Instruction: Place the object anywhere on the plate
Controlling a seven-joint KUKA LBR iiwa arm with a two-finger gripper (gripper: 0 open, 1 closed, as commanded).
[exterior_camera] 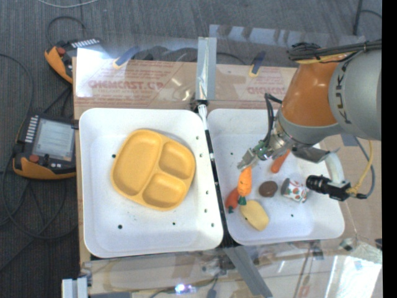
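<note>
Fingers [253, 156] spread wide, holding nothing, poised over right bin [322, 228] just above toy carrot [245, 180]. Best to drop straight down, close across carrot's narrow middle, lift clear of potato [255, 215], then carry left to yellow plate [155, 168], any of 3 compartments.

Bench seen from above, bearing two shallow white bins side by side, touching along the middle: left bin [93, 228] and right bin [322, 225]. Clear sheet [155, 82] with red lettering lying at the far edge behind both.
</note>
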